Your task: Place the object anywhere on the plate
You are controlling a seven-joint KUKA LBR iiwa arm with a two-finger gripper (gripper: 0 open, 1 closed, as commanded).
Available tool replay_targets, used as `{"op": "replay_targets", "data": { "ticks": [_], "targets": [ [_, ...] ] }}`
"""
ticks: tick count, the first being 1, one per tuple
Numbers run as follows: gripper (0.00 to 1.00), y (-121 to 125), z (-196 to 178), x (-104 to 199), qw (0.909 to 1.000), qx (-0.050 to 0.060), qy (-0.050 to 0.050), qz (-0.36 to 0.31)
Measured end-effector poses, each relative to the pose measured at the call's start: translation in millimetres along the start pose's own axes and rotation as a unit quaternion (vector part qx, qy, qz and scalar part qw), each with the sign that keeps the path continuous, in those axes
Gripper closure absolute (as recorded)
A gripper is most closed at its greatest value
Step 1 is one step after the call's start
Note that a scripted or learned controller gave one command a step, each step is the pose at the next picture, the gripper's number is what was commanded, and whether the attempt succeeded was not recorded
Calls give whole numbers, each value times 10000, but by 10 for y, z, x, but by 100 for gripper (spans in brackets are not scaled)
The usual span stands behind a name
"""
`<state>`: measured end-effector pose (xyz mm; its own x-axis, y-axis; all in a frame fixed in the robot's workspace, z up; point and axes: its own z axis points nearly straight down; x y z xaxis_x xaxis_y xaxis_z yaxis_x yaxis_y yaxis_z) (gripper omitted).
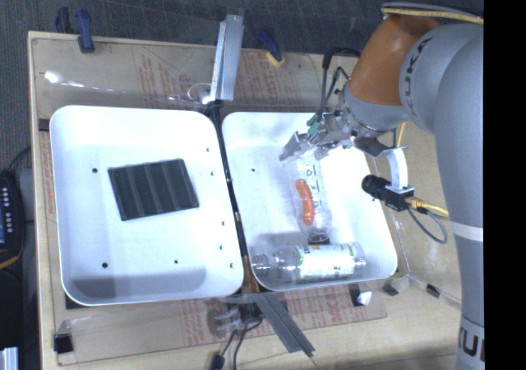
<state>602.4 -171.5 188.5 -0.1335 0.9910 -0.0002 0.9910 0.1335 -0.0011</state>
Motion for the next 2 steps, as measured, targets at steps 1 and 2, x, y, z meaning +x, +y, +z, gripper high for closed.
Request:
{"op": "replay_targets", "data": {
  "ticks": [1, 2],
  "targets": [
    [100, -280, -24, -209, 10000, 12, 7, -45],
    [100, -307, 633, -101, 10000, 4, 0, -13]
  ]
}}
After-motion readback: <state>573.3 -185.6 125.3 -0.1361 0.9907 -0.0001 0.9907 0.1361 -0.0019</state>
